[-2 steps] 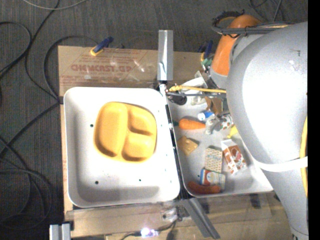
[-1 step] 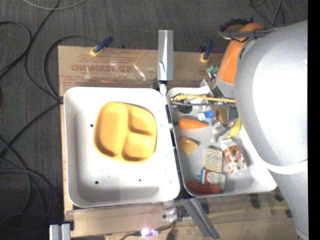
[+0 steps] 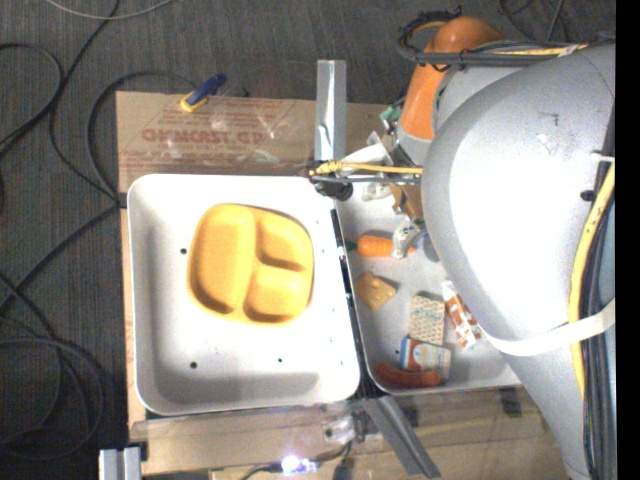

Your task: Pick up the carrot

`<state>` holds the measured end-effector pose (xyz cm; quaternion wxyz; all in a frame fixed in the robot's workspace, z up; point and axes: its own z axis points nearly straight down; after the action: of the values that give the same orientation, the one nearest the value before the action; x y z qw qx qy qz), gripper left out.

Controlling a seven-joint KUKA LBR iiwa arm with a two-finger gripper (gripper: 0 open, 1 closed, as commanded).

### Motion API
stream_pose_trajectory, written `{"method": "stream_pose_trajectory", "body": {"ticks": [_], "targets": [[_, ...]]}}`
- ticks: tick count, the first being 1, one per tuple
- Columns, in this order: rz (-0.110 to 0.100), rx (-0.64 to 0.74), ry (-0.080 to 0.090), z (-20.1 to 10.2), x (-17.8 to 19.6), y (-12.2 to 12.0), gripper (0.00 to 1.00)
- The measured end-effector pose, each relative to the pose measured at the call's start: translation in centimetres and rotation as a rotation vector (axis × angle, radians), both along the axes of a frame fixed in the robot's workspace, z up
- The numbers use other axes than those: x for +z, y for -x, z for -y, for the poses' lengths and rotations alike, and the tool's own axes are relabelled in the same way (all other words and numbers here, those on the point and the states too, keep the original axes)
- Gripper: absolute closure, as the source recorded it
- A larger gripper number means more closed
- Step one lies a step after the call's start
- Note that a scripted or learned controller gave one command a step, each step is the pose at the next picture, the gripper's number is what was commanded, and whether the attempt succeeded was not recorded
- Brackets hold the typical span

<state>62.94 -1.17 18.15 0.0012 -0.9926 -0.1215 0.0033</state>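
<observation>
Carrot [image 3: 378, 246] just beside yellow tray's [image 3: 252, 263] bin: prob. light, stiff, smooth; grip mid-body. Jaws state: can't tell.

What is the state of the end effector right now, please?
End effector: right above the carrot in the right bin; whether it is open, closed or holding the carrot cannot be told.

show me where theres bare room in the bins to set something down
Left bin: a bare white strip along the near edge below the yellow tray, and a narrower margin on the tray's left. Right bin is crowded: carrot, cheese wedge, carton, sausage and the arm over it.
</observation>
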Motion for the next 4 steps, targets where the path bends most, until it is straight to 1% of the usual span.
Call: {"method": "stream_pose_trajectory", "body": {"ticks": [1, 2, 3, 4], "targets": [[0.000, -0.040, 0.006, 2.9, 0.1, 6.1, 0.00], [0.000, -0.031, 0.001, 0.2, 0.0, 0.9, 0.00], [0.000, 0.139, 0.005, 0.7, 0.1, 5.5, 0.00], [0.000, 0.120, 0.005, 8.1, 0.1, 1.8, 0.00]]}}
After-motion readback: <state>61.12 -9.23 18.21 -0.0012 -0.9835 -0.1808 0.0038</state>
